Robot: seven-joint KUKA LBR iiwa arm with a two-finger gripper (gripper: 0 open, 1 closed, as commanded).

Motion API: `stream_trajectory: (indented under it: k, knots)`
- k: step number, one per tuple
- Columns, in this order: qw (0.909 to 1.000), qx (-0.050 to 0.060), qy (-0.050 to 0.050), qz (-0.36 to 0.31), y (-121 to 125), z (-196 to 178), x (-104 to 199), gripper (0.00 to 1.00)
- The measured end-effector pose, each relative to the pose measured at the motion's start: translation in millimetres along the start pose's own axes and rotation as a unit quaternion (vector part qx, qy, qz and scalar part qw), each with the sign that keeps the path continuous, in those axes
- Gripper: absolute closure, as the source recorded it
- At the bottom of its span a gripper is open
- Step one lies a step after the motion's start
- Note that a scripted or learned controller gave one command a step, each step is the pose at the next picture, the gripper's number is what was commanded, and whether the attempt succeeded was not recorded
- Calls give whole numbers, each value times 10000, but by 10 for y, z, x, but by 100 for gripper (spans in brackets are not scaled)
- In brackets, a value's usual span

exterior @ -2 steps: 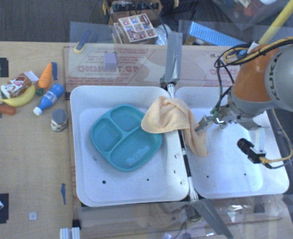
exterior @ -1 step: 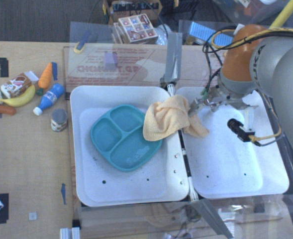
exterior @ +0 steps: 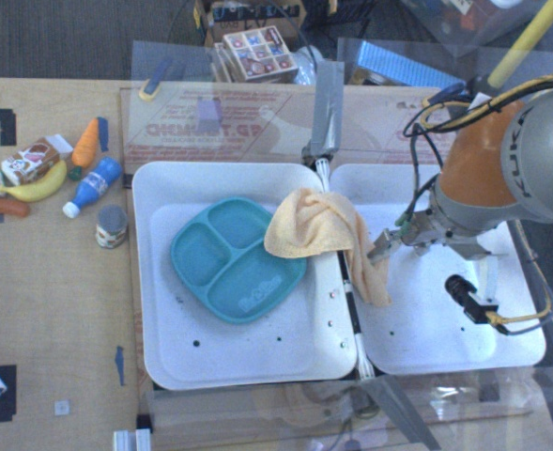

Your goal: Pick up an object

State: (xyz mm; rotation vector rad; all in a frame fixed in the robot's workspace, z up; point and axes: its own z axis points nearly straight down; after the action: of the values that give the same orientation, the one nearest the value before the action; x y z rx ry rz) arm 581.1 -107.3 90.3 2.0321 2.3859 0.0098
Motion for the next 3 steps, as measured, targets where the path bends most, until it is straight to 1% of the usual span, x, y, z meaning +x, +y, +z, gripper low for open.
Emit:
stream_trajectory:
  k: [1,2,3]
  knots:
    - [9955,33,-3,-946,864,16,-118,0]
    - [9815,32,12,-1915,297,-59,46,0]
    - [9816,32,12,-1911,295,-58,42,0]
